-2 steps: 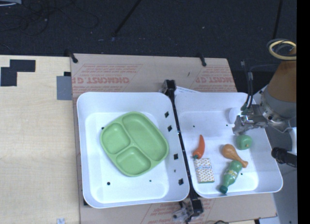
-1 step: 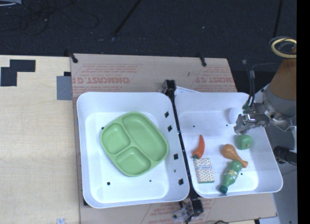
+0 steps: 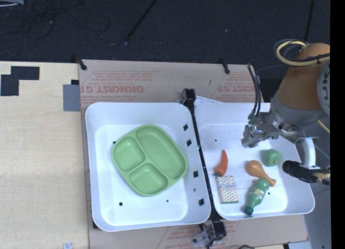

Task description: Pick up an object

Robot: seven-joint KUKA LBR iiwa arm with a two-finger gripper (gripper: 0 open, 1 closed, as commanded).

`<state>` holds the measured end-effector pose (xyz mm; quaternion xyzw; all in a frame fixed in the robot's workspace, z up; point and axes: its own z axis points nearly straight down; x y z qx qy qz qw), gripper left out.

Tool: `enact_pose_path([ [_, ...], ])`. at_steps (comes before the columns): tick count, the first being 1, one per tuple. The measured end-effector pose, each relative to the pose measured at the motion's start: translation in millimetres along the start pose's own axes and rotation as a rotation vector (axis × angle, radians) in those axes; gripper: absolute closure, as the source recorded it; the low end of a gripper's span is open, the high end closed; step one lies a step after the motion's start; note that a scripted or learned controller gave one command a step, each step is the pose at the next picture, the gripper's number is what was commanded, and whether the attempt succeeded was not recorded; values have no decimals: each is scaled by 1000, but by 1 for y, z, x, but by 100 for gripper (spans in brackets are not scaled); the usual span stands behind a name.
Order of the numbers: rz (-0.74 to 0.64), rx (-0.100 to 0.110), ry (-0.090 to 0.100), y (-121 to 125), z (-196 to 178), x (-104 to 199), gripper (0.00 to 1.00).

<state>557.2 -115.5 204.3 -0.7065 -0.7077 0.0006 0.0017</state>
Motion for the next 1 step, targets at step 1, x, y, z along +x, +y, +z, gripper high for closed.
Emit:
enact_pose_path([
  [1, 0, 1, 0, 3, -1, 42, 100],
])
